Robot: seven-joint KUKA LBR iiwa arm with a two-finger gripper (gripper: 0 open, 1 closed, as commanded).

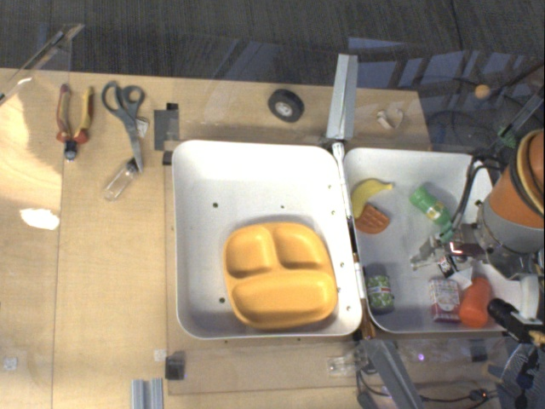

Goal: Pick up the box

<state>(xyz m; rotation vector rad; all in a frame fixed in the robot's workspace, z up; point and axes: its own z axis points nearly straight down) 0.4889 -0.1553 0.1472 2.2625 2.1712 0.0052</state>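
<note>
Right bin (400, 312) holds a pink-labelled box (444, 300), print too small to read.

The grey KUKA arm with its orange band (519, 186) is seen reaching in from the right edge, bent low. Its two-finger metal gripper (436, 254) is pointed leftward, just above the surface beneath it. The state of its closure cannot be made out.

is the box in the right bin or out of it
In. The box lies on the right bin's floor near the front wall, beside an orange object, below the claw.
</note>
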